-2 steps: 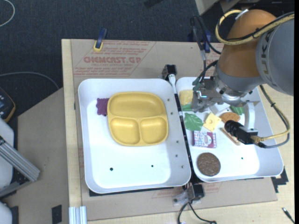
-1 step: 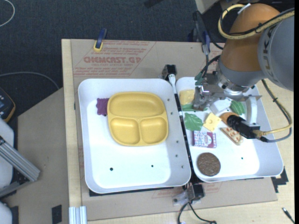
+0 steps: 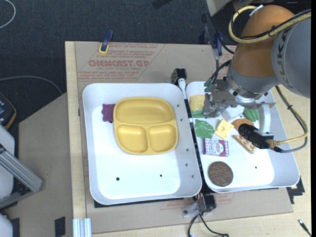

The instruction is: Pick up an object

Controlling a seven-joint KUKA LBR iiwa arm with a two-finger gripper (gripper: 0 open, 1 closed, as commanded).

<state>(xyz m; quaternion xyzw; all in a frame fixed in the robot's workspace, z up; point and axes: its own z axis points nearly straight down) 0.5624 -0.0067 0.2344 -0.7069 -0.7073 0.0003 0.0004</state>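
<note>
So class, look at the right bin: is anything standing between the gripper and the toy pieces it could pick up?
Nothing visible does. The gripper hangs low over the right bin, right above the green leaf and yellow cheese wedge. The brown patty and purple packet lie uncovered nearer the camera.

A single fixed camera looks down at a slant from above the bench (image 3: 74, 132). It takes in both white bins (image 3: 94, 132) side by side. The arm (image 3: 256, 38) enters from the right.
</note>
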